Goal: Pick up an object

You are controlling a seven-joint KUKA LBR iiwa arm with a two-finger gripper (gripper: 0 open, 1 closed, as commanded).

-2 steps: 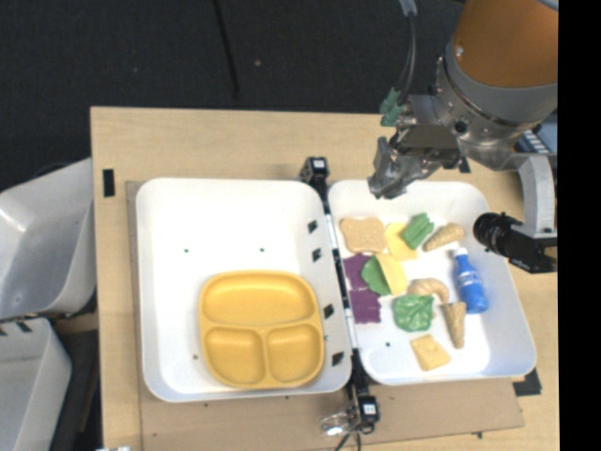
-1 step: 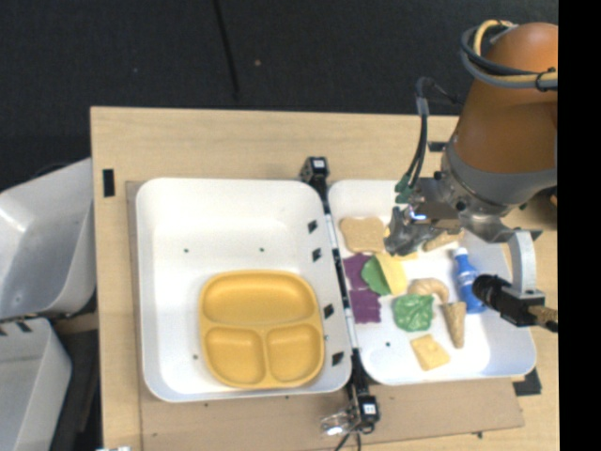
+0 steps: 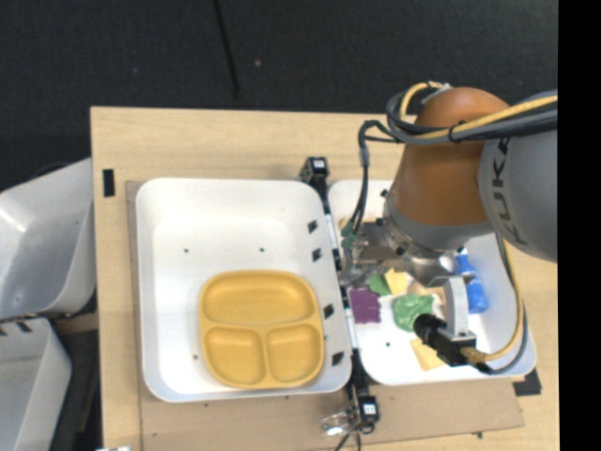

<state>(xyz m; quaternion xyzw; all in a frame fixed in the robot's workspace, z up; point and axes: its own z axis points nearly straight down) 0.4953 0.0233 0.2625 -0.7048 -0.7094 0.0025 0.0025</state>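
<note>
The objects to pick lie in the right bin, a small heap of bright pieces under the arm. Whether the claw is apart or together cannot be told, since the orange band and grey wrist cover it from above.

Taking the right bin as landmark: near its left wall lies one purple block, flat and squarish. Just toward the bin's middle from it sits one green lump, rounded and crumpled-looking, with a smaller green piece and a pale yellow piece above it, closer to the wrist. One blue object, long and smooth, lies toward the bin's right side. One yellow wedge rests near the bin's front edge, partly behind a black cable fitting.

Left of the right bin, touching it along the shared rim, stands the left bin, white, shallow, round-cornered. In it lies one yellow tray, smooth plastic with three compartments: one wide, two small.
</note>
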